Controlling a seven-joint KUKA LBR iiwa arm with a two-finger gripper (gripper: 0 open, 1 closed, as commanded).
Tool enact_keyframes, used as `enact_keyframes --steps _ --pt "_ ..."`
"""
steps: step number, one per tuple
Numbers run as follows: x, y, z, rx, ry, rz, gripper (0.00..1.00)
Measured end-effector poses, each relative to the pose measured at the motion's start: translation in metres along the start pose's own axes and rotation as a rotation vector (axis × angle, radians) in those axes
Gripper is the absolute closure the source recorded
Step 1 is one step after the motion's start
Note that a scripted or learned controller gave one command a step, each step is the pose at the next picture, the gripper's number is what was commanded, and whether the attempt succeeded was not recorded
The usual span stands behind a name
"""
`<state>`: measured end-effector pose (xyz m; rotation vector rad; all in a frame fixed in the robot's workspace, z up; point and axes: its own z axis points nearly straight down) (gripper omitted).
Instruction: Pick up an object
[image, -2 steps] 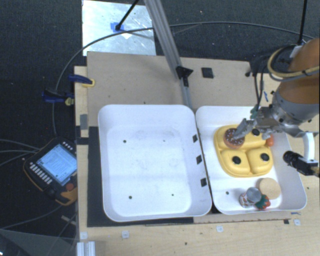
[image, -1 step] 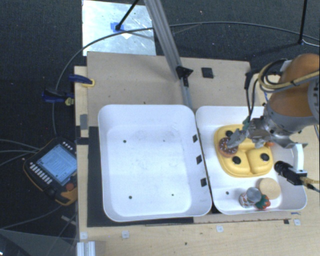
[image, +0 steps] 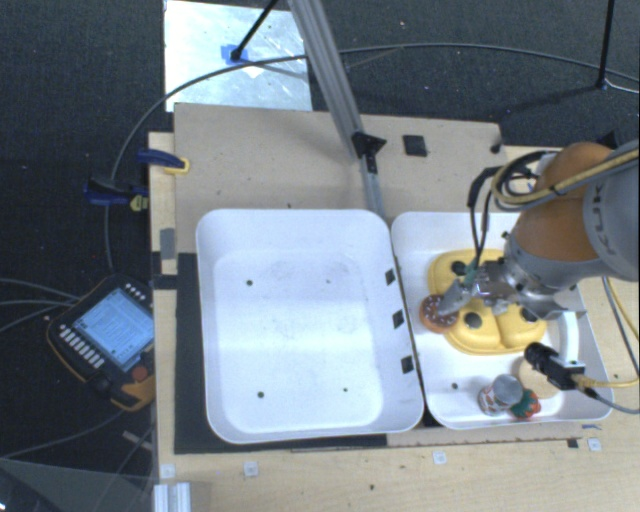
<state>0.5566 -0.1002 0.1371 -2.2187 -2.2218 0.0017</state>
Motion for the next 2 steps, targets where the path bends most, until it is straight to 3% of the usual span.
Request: enact_keyframes --steps 1,2 --pt "0.000 0.006 0.030 -0.021 -0.002 -0.002 0.00" --pt "0.001 0.010 0.017 -0.031 -0.001 -0.005 1.00"
